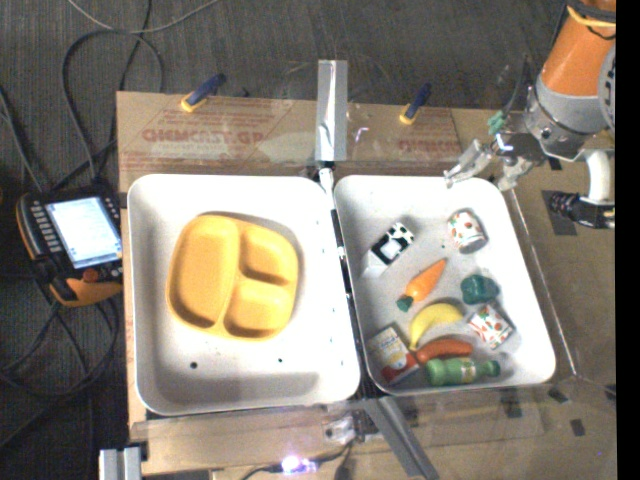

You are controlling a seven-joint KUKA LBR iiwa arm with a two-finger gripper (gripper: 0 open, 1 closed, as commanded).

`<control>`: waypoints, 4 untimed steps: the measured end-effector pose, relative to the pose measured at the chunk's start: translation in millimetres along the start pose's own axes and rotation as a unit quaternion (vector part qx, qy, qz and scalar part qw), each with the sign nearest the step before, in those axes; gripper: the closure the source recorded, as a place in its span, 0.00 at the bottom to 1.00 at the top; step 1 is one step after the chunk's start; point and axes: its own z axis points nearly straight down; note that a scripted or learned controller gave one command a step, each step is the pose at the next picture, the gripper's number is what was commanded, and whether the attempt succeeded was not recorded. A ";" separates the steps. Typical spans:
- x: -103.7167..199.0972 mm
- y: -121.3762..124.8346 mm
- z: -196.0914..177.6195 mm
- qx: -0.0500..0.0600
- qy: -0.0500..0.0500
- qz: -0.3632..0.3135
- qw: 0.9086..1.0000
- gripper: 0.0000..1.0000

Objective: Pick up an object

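My gripper [483, 168] hangs over the far rim of the right bin [530, 268], near its back right corner, open with nothing between its fingers. Below it in that bin lie a spotted cup [466, 230], a black-and-white block [393, 243], a carrot [425, 280], a teal piece [479, 289], a banana [437, 320], a second patterned cup [490, 325], a red sausage-like piece [443, 350], a green bottle [460, 371] and a small carton [388, 346]. The spotted cup is the closest to the gripper.
The left bin [150, 368] holds a yellow divided plate [236, 274]. A metal post [331, 118] stands behind the seam between the bins. A handheld screen unit [75, 233] lies left of the bench. Two clamps [203, 91] [415, 103] sit on the cardboard behind.
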 end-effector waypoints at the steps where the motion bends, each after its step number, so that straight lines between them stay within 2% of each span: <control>1: -3.6 -1.1 127.0 -0.001 -0.001 0.023 1.000 0.00; 2: -17.4 -16.9 152.0 -0.004 -0.001 -0.015 1.000 0.00; 3: -16.9 -15.4 141.2 -0.007 -0.002 -0.015 1.000 1.00; 4: 65.4 -14.4 56.2 0.000 0.000 0.048 0.999 1.00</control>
